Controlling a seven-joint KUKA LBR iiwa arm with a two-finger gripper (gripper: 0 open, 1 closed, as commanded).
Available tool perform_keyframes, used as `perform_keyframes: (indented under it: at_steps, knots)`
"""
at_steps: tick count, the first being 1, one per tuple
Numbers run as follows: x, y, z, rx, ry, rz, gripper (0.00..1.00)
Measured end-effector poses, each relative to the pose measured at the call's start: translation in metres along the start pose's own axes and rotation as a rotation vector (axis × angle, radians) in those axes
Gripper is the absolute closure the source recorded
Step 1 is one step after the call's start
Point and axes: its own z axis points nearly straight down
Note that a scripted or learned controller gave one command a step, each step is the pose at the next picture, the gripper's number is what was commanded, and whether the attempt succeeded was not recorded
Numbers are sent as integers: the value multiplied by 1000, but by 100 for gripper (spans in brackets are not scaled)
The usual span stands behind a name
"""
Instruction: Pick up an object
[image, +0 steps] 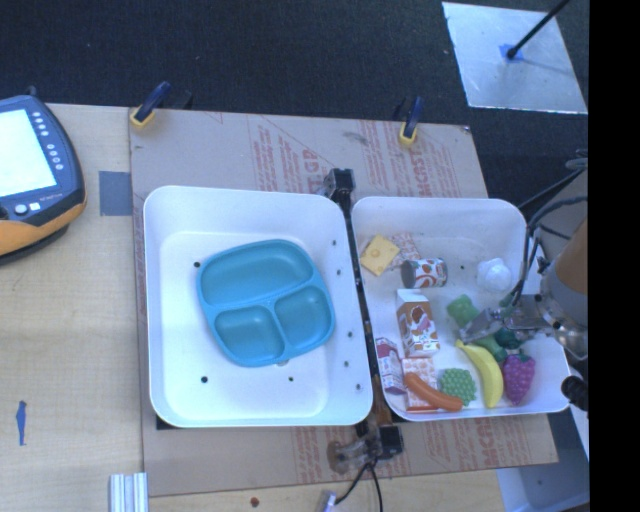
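The gripper (500, 325) hangs low in the right white plastic bin (440, 208), over the small green toy (462, 309), yellow plastic banana (487, 372) and purple grape bunch (518, 374); I cannot tell its opening. I judge it is reaching, and next must close on one item. The left white bin (170, 300) holds a blue divided plate (265, 300). Both stand on cardboard upon the wooden worktop (60, 340).
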Motion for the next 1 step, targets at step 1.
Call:
perform_keyframes:
  at_steps: [1]
  knots:
    - [-6, -3, 7, -10, -1, -5, 0]
